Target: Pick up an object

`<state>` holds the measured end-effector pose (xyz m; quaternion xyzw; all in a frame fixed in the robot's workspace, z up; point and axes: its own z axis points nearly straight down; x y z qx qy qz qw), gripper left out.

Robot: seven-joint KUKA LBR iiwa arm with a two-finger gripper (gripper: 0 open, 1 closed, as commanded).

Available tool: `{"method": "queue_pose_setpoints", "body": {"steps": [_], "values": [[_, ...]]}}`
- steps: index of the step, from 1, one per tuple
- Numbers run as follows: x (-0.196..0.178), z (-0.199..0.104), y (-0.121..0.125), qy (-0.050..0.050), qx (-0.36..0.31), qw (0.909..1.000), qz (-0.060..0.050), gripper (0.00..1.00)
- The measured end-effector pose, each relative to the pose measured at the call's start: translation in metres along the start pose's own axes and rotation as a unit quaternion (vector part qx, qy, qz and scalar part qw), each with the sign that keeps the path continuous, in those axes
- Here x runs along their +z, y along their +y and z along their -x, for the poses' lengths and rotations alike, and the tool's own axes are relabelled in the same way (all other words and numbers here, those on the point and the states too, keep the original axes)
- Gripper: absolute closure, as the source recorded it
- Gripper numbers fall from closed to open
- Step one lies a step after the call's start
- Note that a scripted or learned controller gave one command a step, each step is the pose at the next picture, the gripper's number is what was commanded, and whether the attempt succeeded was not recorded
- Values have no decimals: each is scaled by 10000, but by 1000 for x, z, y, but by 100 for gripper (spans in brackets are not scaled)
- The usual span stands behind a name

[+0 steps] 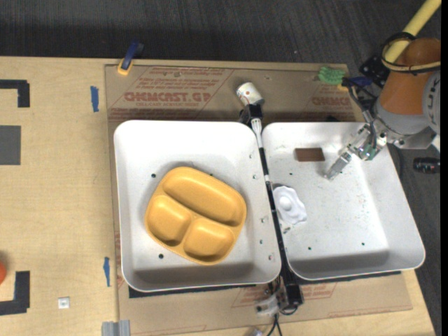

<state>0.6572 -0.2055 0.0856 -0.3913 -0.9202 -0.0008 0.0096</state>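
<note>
While the arm [409,82] reaches in from the right, two white bins sit side by side on the bench. Closest to us, along the bottom, are the near rims of the left bin [133,208] and the right bin [392,250]. A little way up in the left bin lies a big yellow tray [196,214] with three dips in it. It lies flat and a bit turned, near the middle of that bin.

Next to it, in the right bin, a small white crumpled thing [288,205] rests close to the wall that the two bins share. Farther back in the same bin lies a little brown block [309,155]. It lies flat on the bin floor, apart from the white thing.

Just to the right of the brown block hangs the gripper [343,161], over the back part of the right bin. Its two silver fingers [334,168] point down and to the left, close to the block but not touching it. They look close together, yet I cannot tell if they are open or closed. Nothing sits between them.

Behind the bins, a brown board [175,89] with red writing lies on the bench.
</note>
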Motion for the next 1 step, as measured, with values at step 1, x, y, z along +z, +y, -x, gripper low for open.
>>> {"method": "queue_pose_setpoints", "body": {"steps": [1], "values": [[-13,-81,-34,-101,-1251,9921,26,0]]}}
